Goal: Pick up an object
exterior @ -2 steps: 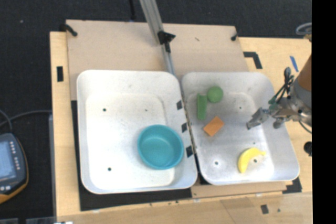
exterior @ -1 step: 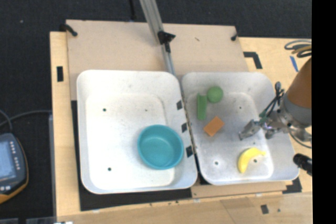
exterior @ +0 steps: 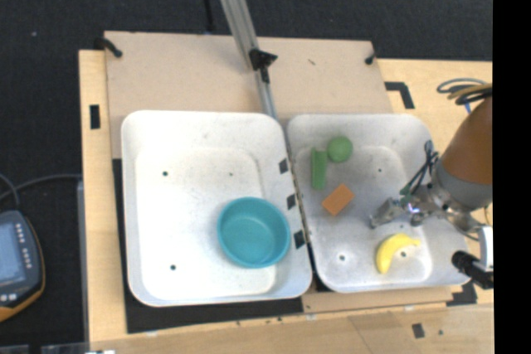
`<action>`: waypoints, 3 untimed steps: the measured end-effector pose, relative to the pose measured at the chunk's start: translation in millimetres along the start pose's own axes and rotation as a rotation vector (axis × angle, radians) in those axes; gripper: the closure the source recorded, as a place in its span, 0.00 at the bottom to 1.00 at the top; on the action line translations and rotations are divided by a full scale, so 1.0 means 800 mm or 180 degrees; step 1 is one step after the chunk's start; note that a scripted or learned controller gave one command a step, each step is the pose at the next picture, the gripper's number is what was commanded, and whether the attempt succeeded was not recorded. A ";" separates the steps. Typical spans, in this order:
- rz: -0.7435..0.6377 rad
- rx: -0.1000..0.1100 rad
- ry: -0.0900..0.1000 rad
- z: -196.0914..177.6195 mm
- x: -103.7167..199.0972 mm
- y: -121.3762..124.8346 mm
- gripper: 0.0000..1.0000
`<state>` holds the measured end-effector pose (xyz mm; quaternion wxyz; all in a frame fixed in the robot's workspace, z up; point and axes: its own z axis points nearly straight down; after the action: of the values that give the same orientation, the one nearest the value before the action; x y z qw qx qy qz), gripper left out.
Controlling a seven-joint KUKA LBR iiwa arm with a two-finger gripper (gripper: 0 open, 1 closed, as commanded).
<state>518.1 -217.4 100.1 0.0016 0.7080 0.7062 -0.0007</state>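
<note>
My gripper hangs low over the right bin, reaching in from the right below the orange wrist band. It is just above a yellow banana that lies near the bin's front, and I see nothing held in it. An orange block sits to the gripper's left. Further back are a green ball and, beside it, an upright-lying green bar. A blue bowl rests in the front right part of the left bin.
A grey metal pole slants down from the top to the gap between the bins. A brown board lies behind them. Cables sit at the far right, and a handheld device at the left edge.
</note>
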 end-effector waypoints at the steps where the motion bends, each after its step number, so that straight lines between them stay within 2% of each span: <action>1: 0.0014 -0.0016 0.0001 -0.015 0.000 0.002 1.00; 3: -0.0019 -0.0023 -0.0001 -0.142 -0.012 0.000 1.00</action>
<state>518.0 -226.5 213.4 0.0042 0.7058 0.7084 0.0018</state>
